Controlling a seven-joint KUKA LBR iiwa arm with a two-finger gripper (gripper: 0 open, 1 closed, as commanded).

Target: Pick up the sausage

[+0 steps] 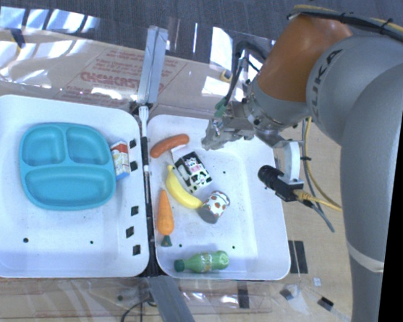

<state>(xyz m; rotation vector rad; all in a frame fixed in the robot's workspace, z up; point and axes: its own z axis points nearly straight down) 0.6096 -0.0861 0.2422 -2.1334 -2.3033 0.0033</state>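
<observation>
The sausage (169, 145) is a short red-brown link lying at a slant in the far left corner of the right bin (263, 222). My gripper (214, 138) hangs over that bin's far side, a little to the right of the sausage and apart from it. Nothing shows between its fingers, and their spread is too small to make out.
In the right bin also lie a black-and-white cow-patterned box (191, 172), a banana (182, 190), a carrot (165, 214), a small cup (215, 206) and a green bottle (203, 262). The left bin (2, 241) holds a blue divided plate (66, 164) and a small can (121, 159).
</observation>
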